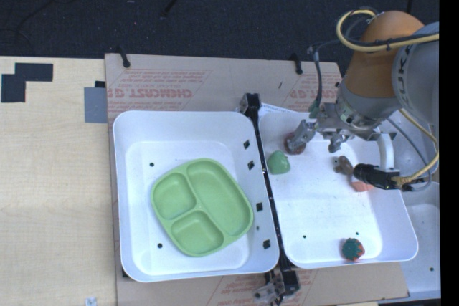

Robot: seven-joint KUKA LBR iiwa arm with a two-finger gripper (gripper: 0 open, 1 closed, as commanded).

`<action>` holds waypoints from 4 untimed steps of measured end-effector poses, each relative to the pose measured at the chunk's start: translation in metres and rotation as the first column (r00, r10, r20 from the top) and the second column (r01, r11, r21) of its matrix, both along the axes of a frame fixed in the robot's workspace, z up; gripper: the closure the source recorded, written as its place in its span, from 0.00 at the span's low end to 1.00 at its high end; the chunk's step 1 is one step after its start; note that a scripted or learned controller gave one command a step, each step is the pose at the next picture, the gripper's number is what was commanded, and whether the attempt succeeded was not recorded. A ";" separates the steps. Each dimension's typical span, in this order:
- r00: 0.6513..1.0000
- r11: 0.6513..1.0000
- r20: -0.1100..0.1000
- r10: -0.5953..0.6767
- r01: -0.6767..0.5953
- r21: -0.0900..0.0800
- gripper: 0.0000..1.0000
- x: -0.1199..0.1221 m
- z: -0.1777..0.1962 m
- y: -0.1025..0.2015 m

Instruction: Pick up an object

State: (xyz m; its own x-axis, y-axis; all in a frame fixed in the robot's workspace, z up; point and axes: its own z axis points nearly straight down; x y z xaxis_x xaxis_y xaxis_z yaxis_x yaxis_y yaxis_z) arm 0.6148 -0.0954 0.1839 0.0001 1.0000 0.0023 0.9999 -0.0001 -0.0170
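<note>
My gripper (320, 153) hangs over the far half of the right bin (323, 226), open, with its two dark-tipped fingers (296, 142) spread wide and nothing between them. A small light-green object (278, 163) lies just left of the left finger, by the divider between the bins. To the right of the other finger, a small pink-orange piece (360, 186) sits next to a black part of the arm's cabling. Near the bin's front right corner rests a teal and orange ball-like object (351, 249).
The left bin (136, 154) holds a light-green divided plate (201, 206). A black divider (259, 183) runs between the bins. The arm's orange band and grey wrist (373, 75) hang over the right bin's far right corner, with yellow cables beside them.
</note>
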 end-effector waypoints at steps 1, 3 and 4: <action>1.000 1.000 0.014 0.002 -0.002 -0.001 0.00 0.003 0.008 0.000; 0.999 1.000 0.032 -0.004 0.004 -0.010 0.00 0.001 -0.064 -0.013; 1.000 1.000 0.022 -0.008 0.008 -0.006 1.00 -0.002 -0.059 -0.013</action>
